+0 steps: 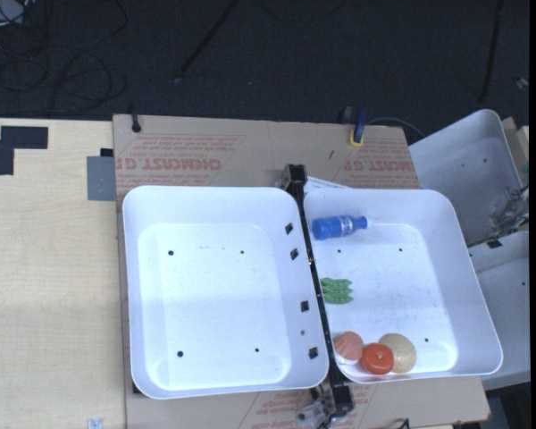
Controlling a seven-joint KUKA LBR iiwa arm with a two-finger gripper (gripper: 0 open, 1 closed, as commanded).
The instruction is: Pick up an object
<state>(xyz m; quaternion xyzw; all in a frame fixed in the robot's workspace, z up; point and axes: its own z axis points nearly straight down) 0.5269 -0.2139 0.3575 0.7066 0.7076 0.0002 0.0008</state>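
Though the claw's (511, 211) state cannot be told, the blue bottle (339, 226) lies leftward, long axis pointing toward it.

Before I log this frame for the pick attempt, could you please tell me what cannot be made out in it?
- Camera view: the three round items in the right bin's near corner, pinkish, red and tan, overlap; too small to identify.
- The green object is too small and blurred to name.
- The blue bottle's label is unreadable.
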